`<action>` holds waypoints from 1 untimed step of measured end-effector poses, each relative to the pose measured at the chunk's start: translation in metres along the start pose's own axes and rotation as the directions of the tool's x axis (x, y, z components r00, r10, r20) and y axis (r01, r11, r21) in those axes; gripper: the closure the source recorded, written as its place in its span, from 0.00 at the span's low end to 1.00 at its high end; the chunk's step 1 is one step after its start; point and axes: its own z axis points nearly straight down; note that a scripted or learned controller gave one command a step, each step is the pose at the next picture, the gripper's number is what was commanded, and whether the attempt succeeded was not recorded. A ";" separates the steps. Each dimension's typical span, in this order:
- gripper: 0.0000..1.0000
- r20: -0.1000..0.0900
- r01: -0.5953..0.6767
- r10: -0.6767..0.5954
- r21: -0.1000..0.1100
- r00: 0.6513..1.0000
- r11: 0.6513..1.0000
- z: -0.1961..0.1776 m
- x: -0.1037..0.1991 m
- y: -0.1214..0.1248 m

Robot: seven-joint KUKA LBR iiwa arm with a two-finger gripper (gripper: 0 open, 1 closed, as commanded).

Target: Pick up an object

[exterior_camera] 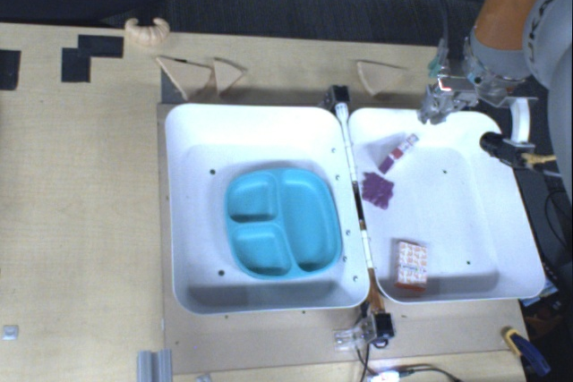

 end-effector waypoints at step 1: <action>0.00 0.000 -0.001 0.001 0.004 1.000 1.000 0.002 -0.001 -0.001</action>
